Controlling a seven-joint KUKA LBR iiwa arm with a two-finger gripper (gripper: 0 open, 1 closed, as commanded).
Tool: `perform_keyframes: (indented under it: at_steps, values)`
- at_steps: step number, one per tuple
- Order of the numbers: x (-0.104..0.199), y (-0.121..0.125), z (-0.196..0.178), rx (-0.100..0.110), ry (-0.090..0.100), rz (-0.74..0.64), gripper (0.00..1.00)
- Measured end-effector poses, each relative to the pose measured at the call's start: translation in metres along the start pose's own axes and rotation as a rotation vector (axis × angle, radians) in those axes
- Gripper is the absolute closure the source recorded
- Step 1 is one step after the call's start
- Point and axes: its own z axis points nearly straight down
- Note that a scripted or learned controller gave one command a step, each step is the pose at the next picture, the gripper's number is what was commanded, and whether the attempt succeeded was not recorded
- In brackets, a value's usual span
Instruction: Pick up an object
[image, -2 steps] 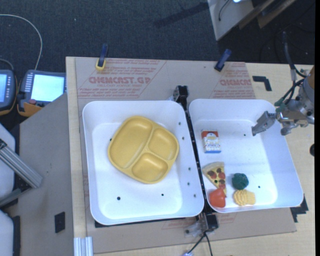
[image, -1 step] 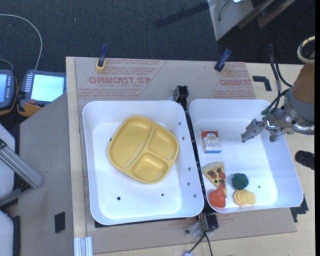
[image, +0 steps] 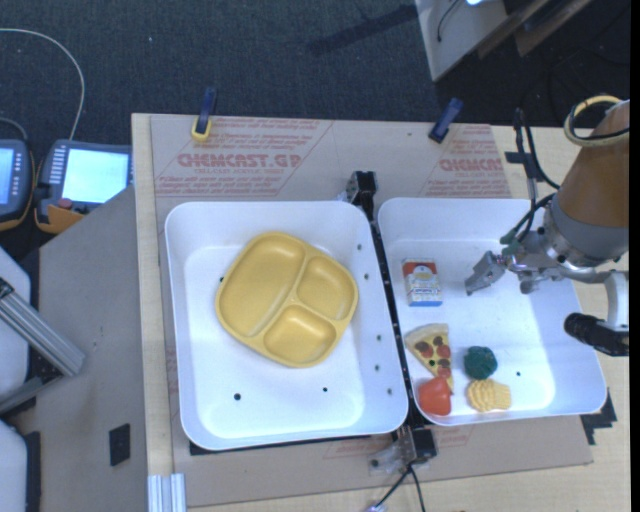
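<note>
Camera view: bench board (image: 250, 155) printed "CHEMCAST GP", red.

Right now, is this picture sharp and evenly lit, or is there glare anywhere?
Camera view: mostly sharp; the yellow tray and pizza slice read clearly. Lighting is even, with soft shadows inside the left bin. The monitor is blown out white. The gripper looks slightly soft.

Bins (image: 200, 260): smooth white plastic, slight gloss. Tray (image: 287, 298): yellow plastic, satin sheen. Toy foods (image: 432, 350): matt plastic by appearance. Board (image: 160, 160) under the bins: printed cardboard, matt. Gripper (image: 505, 272): grey metal, dull.
</note>
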Motion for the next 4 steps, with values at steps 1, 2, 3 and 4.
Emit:
perform_keyframes:
  at_steps: [1,2,3,4]
  values:
    - [-0.005,0.003,0.062,0.002,0.0,0.001,0.0]
    - [-0.005,0.004,0.048,-0.006,-0.002,0.001,1.0]
    - [-0.015,0.008,-0.002,-0.01,-0.004,0.001,1.0]
    - [-0.015,0.011,-0.045,-0.01,-0.004,-0.001,1.0]
